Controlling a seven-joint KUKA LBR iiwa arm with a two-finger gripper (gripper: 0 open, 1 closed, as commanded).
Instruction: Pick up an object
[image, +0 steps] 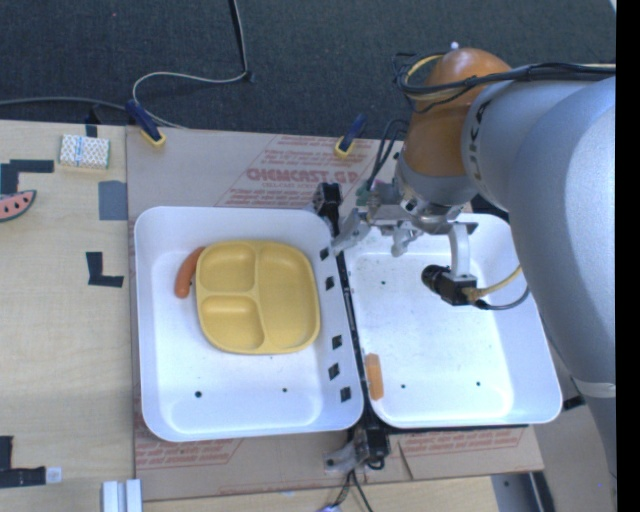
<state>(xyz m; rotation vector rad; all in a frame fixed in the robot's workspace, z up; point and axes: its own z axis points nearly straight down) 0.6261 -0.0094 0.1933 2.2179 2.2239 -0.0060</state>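
Note:
A yellow divided plate (258, 296) lies in the left bin (170, 400). An orange sausage-shaped piece (185, 273) rests against the plate's left edge. Another small orange piece (373, 375) lies in the right bin (470, 390), close to its left wall. My gripper (398, 232) hangs over the far left part of the right bin, near the wall between the bins, under the grey arm with the orange band (450, 100). It is well apart from the small orange piece, which lies toward the near side. I see nothing held in it.
A black fitting with a cable (450, 284) hangs from the wrist over the right bin. The big grey arm (560, 200) covers that bin's far right corner. Black clips (334, 345) line the wall between the bins. Cables and clamps (150, 125) lie beyond the bins.

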